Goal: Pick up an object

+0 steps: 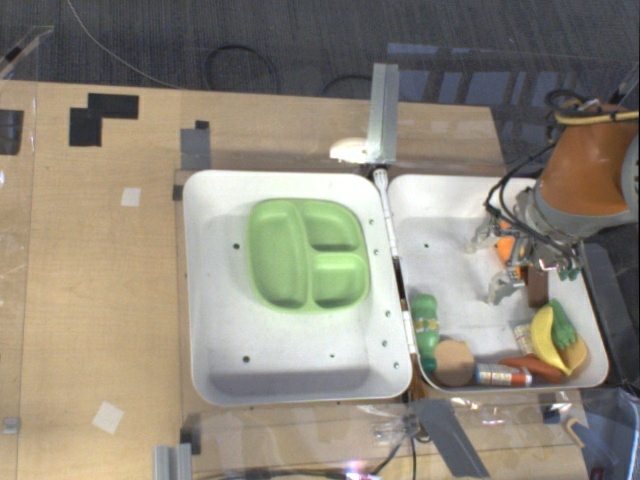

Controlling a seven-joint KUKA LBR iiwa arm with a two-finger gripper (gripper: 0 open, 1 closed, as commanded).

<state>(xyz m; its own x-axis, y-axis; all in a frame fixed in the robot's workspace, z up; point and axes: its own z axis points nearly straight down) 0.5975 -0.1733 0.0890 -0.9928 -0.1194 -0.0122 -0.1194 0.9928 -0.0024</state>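
Observation:
My gripper (493, 263) hangs over the upper right part of the right bin (440, 208), under the orange band (590, 168) of the arm. Its two grey fingers (484, 236) stand apart, so it is open. A small orange object (507, 251) lies close by the fingers' base; whether it touches them I cannot tell. A dark brown block (538, 286) sits just right of the gripper. Along the bin's front lie a yellow banana (543, 336), a green toy (566, 330), a red marker (505, 374), a brown round object (454, 361) and a green bottle (426, 324).
The left bin (215, 268) holds a green divided plate (305, 253). A metal post (383, 113) stands behind the wall between the bins. Black cables loop around the wrist at the right.

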